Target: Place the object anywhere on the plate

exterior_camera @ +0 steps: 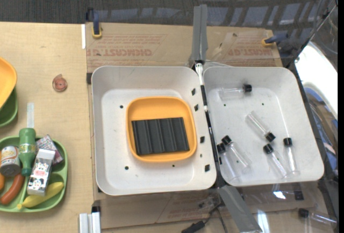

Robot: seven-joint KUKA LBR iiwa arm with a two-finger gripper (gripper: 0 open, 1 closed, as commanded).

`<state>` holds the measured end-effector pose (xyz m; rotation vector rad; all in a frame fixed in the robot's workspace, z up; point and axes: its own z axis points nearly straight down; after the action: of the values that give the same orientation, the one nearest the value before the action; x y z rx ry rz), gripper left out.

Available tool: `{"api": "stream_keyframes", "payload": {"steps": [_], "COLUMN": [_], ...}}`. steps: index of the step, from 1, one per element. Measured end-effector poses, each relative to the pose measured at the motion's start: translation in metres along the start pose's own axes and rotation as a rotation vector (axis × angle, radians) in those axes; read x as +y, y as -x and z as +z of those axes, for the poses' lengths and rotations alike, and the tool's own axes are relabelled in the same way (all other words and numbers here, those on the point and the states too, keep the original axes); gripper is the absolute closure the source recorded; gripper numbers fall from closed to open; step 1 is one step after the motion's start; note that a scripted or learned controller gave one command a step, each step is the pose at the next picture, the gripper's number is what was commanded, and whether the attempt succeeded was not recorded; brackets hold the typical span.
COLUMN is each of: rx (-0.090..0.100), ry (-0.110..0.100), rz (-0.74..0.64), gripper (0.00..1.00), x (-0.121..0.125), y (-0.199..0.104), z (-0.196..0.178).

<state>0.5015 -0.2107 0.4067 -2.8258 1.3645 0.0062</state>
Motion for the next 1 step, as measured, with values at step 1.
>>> {"api": "stream_keyframes", "payload": {"steps": [1], "rx": [0.002], "ry": [-0.002], "rz": [-0.389], "gripper": [0.00], "x": [-0.0202], "y": [-0.0132], "z": [-0.0227]}}
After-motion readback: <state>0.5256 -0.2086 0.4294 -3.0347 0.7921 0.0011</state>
